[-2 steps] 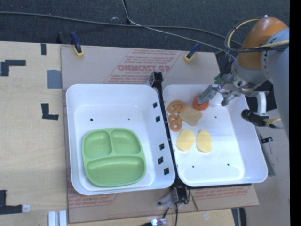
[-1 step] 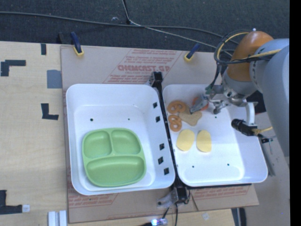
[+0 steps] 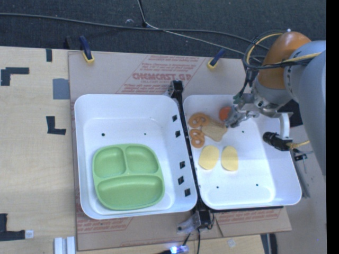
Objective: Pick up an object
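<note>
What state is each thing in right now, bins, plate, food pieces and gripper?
Left bin: holds the green plate.
Green plate: flat, upright, nothing in its three sections.
Right bin: holds the food pieces.
Pretzels: lying flat by the divider.
Tan slice: flat, touching the pretzels.
Yellow pieces: two, side by side, flat.
Red piece: next to the gripper.
Gripper: low in the right bin, grip unclear.

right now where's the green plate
The green plate lies in the left bin, toward its near edge, across the divider from the two yellow pieces in the right bin.
</note>
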`<state>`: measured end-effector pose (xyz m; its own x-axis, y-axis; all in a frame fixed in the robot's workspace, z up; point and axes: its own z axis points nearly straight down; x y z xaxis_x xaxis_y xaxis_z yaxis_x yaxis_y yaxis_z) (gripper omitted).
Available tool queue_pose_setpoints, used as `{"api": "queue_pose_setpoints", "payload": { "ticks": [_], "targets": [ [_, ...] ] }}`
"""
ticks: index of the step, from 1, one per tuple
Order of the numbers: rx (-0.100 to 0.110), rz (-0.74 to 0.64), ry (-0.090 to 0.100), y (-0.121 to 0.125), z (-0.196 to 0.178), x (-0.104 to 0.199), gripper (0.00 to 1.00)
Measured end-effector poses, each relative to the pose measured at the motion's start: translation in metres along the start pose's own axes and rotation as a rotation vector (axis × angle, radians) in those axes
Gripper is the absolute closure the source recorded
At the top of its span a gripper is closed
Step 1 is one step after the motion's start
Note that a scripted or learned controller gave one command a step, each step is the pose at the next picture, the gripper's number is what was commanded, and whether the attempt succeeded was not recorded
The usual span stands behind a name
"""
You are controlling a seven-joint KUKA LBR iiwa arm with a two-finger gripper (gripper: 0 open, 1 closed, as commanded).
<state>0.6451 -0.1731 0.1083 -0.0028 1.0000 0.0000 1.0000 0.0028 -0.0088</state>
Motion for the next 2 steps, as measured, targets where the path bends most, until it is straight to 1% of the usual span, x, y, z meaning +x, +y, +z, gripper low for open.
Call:
{"api": "queue_pose_setpoints", "payload": {
  "ticks": [1, 2],
  "targets": [
    [-0.013, 0.0, -0.001, -0.002, -0.056, 0.01, 1.0],
    [-0.013, 0.002, -0.002, -0.008, -0.113, 0.004, 1.0]
  ]
}}
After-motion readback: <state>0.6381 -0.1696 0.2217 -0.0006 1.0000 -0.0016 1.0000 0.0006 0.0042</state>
